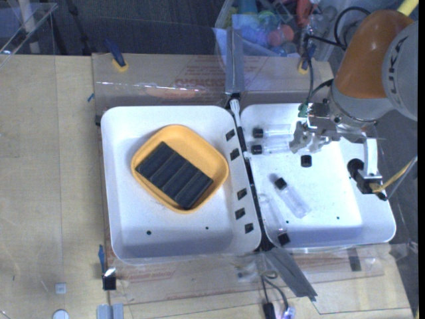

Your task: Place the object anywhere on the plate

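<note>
Camera view shows us two white bins, and we take the centre divider [240, 171] between them as our landmark. Left of the divider sits the yellow plate [212, 157], tilted diamond-wise in the left bin [119, 238], with a dark ribbed slab [174, 173] lying on it. Right of the divider, in the right bin [372, 228], lie several small clear vials with black caps: two [257, 133] just beside the divider near its far end, and one [290, 195] lower down, a little right of the divider.

The gripper [306, 143] hangs over the right bin, right of the divider, above its far half. We cannot tell how far it is spread, nor whether it has anything; a small dark piece [305, 159] sits just below it.

We judge the pick is not yet settled. Next we need a vial secured, lifted over the divider, and set down left of it. The slab covers much of the plate, so the yellow margin is what remains.
</note>
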`<state>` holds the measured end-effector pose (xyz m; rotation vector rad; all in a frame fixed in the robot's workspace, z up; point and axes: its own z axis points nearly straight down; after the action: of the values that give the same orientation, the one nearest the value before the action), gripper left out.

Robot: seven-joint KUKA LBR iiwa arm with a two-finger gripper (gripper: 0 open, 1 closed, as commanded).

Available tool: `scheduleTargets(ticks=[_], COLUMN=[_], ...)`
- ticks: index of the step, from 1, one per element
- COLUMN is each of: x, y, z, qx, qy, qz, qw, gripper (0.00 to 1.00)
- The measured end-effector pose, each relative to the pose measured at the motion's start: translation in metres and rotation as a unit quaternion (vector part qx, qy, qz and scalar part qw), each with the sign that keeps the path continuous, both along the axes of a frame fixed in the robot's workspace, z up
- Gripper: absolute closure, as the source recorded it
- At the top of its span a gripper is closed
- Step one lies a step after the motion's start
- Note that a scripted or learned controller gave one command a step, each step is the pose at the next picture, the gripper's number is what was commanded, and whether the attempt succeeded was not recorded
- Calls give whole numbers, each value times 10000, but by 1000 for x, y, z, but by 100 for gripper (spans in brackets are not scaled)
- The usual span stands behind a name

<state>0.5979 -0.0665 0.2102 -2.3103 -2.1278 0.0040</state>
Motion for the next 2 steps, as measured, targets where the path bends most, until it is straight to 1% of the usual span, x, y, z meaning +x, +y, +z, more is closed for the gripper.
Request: scheduleTargets(ticks=[1, 2], x=[57, 66], y=[16, 32], z=[3, -23], qx=[-5, 13], qy=[-19, 4], qz=[474, 1644], qw=[9989, 9864], gripper=[100, 100])
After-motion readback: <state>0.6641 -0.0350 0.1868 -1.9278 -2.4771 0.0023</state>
